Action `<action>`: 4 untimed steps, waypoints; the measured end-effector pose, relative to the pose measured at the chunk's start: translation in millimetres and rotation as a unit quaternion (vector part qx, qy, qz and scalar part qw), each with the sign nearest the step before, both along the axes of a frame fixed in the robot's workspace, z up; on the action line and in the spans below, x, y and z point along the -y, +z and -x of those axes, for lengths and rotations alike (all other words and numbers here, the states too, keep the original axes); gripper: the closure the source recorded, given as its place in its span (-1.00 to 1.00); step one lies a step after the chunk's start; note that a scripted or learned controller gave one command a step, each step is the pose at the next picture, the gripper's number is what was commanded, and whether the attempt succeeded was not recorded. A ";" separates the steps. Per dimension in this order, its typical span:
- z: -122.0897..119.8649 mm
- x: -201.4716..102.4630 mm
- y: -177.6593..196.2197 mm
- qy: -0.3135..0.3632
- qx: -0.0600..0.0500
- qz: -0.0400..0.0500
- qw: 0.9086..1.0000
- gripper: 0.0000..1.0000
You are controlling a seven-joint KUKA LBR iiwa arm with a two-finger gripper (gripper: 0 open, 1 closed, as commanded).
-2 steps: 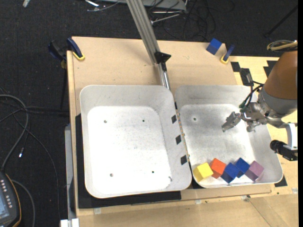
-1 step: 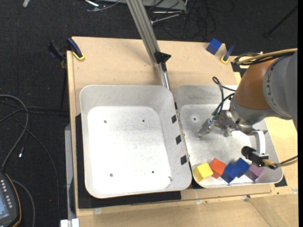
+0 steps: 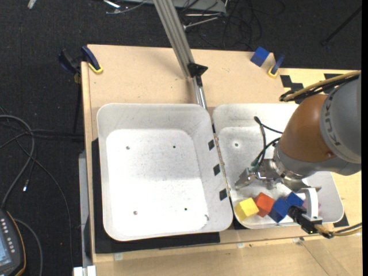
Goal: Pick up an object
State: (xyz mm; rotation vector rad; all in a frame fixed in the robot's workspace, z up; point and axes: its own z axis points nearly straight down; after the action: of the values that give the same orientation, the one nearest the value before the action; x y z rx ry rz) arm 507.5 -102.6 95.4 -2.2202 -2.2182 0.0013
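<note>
Three small blocks at 6 o'clock edge of right bin (image 3: 230, 122): yellow block (image 3: 247, 208), orange block (image 3: 264, 203), blue block (image 3: 286, 206), touching in row.

Likely light, rigid, flat-faced; take across opposite flat sides, yellow freest.

Gripper (image 3: 253, 176) hangs just at 12 o'clock of blocks; fingers apart, pinching nothing.

Left bin (image 3: 115, 119) bare white.

Yellow block (image 3: 247, 208), orange block (image 3: 265, 202), blue block (image 3: 286, 206); speckled white bins (image 3: 115, 119); orange-banded grey arm (image 3: 322, 134).
</note>
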 end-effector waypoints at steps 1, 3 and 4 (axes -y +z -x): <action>9.9 43.1 63.1 -0.002 0.004 0.003 1.000 -1.00; 15.5 33.1 35.3 -0.001 0.004 0.002 1.000 -1.00; 18.1 5.6 -0.6 0.002 0.002 0.001 1.000 -1.00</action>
State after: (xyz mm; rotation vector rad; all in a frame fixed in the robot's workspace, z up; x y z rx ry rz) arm 489.5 -108.2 94.7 -2.2192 -2.2254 0.0003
